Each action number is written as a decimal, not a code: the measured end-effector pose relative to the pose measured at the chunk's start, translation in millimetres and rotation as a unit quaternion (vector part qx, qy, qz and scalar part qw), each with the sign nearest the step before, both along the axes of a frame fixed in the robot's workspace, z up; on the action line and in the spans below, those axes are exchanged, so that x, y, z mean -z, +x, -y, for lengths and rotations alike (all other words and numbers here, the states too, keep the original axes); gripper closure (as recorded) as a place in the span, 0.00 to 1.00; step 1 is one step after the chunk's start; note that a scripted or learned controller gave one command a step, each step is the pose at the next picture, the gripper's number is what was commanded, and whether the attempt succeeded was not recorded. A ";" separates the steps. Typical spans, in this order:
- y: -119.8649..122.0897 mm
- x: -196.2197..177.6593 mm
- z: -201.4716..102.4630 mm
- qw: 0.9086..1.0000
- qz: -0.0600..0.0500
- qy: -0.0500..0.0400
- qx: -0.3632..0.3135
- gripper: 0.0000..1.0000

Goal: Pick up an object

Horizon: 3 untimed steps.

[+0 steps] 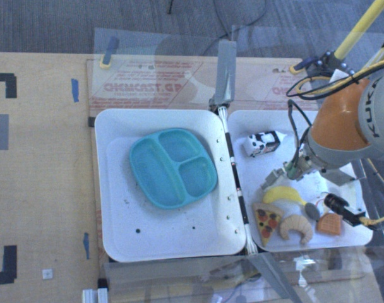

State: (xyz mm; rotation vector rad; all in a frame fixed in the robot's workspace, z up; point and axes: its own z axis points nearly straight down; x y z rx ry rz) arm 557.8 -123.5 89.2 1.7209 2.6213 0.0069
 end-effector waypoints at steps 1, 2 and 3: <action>-61.2 0.8 80.4 0.999 0.000 -0.002 -0.040 0.00; -69.0 0.3 50.2 1.000 0.002 -0.002 -0.010 0.00; -68.3 -10.9 53.6 1.000 0.006 -0.002 -0.005 1.00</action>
